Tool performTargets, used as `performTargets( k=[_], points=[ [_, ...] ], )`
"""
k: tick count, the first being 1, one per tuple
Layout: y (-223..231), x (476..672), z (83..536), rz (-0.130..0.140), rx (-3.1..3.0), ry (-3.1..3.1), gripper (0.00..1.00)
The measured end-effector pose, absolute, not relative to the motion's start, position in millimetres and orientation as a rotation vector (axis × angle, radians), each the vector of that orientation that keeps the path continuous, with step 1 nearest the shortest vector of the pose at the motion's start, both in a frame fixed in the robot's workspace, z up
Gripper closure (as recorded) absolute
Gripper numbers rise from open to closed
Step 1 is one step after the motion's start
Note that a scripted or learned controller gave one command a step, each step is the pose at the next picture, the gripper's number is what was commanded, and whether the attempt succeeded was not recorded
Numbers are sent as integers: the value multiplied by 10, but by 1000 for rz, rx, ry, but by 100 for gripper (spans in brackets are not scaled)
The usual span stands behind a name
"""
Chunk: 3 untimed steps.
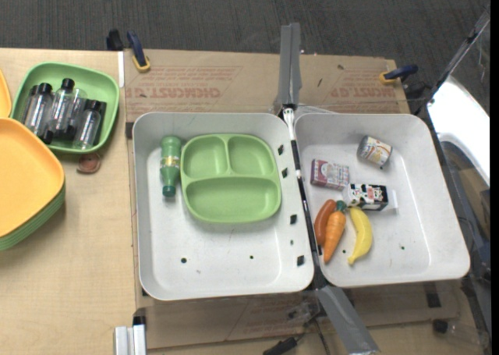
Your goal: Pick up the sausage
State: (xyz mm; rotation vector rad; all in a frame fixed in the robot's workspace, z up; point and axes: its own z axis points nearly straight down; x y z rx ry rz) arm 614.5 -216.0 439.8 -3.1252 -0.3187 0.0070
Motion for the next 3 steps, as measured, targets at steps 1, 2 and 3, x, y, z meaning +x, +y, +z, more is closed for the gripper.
performTargets(
  k=[1, 2, 3],
  points=[
    [-2219, 6495, 4392, 8, -3125, -321, 100],
    [-2218, 6444, 4397, 8, -3032, -817, 100],
    [-2220, 6496, 4389, 6, -3112, -425, 100]
  ],
)
